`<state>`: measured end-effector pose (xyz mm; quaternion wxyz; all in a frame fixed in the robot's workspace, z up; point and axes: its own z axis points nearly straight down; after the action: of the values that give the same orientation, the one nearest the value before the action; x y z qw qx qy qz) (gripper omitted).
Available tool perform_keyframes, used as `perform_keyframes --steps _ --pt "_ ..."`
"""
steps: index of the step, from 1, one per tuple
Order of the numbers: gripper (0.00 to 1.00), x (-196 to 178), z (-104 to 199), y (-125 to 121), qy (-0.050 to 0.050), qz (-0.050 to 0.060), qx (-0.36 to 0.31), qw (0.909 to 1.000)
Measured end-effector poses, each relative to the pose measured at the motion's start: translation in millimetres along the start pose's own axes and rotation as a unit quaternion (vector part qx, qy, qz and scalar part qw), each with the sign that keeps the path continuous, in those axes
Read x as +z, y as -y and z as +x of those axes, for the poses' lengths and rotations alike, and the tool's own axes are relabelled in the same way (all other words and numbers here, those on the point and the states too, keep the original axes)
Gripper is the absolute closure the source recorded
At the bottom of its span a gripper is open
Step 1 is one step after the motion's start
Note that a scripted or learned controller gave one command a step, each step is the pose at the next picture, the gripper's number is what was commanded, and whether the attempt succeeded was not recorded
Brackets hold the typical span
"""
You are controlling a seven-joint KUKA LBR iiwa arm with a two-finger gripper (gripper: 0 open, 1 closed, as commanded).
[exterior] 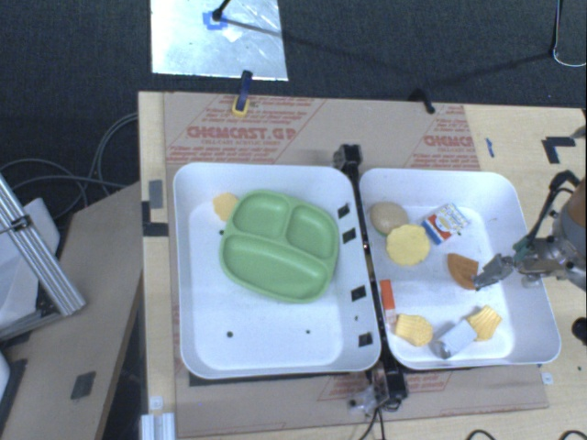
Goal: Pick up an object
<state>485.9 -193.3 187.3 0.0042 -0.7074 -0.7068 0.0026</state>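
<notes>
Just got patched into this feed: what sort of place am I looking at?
Probably a robotics lab test bench: two white bins on a Chemcast board, toy foods such as a yellow disc, a green divided tray, and loose cables on dark carpet.

Brown printed cardboard sheet (312, 131) under two white bins (197, 246), shiny metal plate (218, 26) on dark floor beyond.

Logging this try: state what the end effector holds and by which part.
Cannot be told. The end effector sits at the right edge of the brown wedge in the right bin, but no grip on it is visible.
</notes>
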Motion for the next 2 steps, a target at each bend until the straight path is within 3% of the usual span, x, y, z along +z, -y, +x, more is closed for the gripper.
perform_keyframes --steps 1,2 --pt "0.00 -5 0 -3 0.001 -0.005 -0.002 1.0000" --pt "0.00 37 0 -8 0.001 -0.004 -0.001 1.0000"
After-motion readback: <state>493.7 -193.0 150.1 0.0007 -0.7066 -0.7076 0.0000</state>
